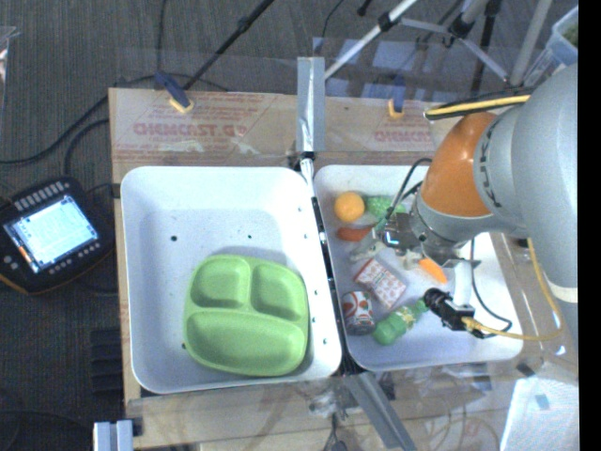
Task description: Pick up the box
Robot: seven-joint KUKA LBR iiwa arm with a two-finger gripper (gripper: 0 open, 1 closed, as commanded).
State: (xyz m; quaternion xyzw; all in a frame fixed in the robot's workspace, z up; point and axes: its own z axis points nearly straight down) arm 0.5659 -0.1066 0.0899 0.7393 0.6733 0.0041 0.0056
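The box (pixel 380 283) is small, white and pink with a printed pattern. It lies flat in the middle of the right bin (pixel 498 322). My gripper (pixel 402 235) hangs under the orange wrist band (pixel 458 178), just above and to the upper right of the box, close to it. Its dark body covers the tip, and I see nothing held in it.
Around the box lie an orange ball (pixel 349 205), a red piece (pixel 352 234), a green item (pixel 378 205), a can (pixel 358 310), a green bottle (pixel 399 324) and an orange carrot shape (pixel 432 271). The left bin (pixel 169 214) holds a green divided plate (pixel 249 316).
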